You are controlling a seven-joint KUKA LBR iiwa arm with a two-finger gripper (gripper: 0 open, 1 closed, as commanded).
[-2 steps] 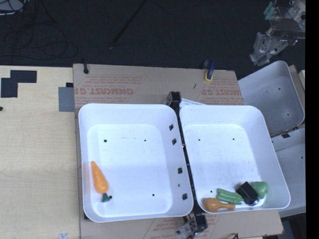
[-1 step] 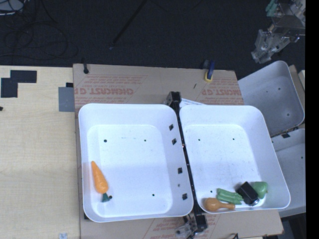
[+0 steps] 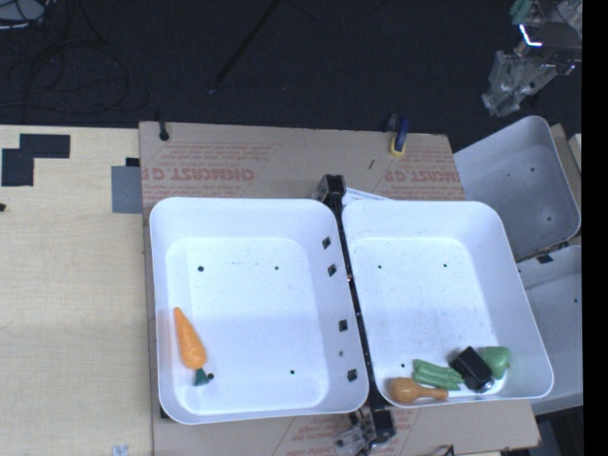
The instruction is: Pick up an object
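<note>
Camera view: gripper (image 3: 518, 84) is hanging at top right, well clear of both bins; cannot tell how it is set. Left bin (image 3: 161, 255) is holding a carrot (image 3: 189, 340) near its front left corner. Right bin (image 3: 513, 264) is holding a green pod (image 3: 437, 374), black block (image 3: 471, 368), green piece (image 3: 496, 357) and tan gourd (image 3: 416, 391), clustered at front right.
</note>
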